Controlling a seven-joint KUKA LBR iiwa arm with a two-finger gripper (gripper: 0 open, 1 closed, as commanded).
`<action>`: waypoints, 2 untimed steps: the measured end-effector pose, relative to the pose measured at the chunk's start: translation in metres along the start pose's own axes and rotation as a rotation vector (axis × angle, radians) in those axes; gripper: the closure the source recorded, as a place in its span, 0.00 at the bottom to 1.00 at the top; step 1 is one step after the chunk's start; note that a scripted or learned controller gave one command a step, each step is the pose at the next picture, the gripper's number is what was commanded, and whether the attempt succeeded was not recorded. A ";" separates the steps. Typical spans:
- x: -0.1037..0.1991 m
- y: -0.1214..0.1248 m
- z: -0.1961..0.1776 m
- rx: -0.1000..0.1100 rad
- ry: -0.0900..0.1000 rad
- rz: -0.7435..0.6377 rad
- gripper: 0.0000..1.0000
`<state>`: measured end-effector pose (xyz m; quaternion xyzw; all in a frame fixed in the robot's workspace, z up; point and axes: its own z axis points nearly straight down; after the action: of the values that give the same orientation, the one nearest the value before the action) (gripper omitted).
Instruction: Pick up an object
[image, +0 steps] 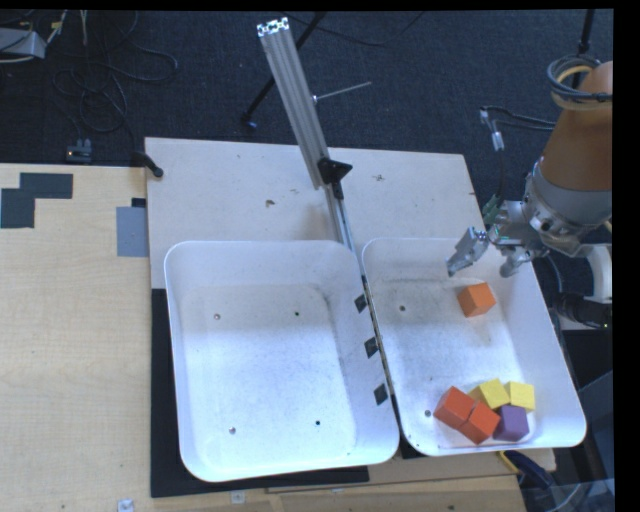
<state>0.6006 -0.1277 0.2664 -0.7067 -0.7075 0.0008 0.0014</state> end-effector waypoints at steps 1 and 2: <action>-0.055 -0.007 0.110 0.008 0.000 0.005 0.00; -0.077 0.054 0.161 -0.001 -0.001 0.002 0.00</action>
<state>0.6538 -0.2048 0.1056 -0.7075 -0.7067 0.0006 0.0008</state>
